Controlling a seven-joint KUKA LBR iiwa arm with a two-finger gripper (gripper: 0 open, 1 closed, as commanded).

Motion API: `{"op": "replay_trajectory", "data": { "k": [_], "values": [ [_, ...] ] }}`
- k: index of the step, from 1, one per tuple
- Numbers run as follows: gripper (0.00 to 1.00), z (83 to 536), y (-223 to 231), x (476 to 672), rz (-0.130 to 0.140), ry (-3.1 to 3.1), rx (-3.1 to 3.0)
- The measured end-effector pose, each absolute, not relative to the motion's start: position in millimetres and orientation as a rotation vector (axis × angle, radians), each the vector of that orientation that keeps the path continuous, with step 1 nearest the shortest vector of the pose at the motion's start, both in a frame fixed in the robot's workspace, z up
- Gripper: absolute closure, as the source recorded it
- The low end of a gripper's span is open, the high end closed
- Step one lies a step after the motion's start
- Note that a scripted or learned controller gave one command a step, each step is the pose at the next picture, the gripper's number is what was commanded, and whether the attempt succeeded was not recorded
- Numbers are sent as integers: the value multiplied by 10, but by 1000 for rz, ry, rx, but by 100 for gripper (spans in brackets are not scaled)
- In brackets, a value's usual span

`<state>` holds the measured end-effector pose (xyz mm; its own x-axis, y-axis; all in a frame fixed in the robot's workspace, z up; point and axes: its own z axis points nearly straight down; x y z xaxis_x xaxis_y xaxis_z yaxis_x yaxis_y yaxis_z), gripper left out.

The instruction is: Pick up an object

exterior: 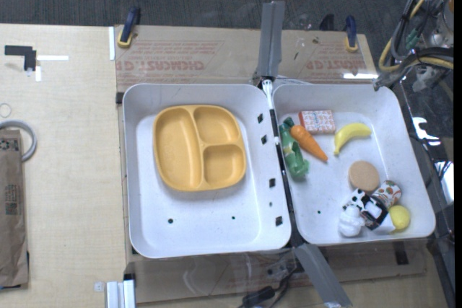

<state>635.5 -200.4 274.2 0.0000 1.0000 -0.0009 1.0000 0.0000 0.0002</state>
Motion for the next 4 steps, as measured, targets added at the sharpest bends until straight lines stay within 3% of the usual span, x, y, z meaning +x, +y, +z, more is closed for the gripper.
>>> {"op": "replay_trajectory", "data": {
  "k": [1, 2, 3, 4],
  "values": [
    [0, 2388, -1704, 6482, -3, 2014, 2410],
    [0, 1143, -1014, 6297, -1, 2445, 1970],
    [0, 924, -1052, 5879, -1, 2571, 1804],
    [0, 924, -1163, 5270, 0, 2683, 1632]
  ]
}}
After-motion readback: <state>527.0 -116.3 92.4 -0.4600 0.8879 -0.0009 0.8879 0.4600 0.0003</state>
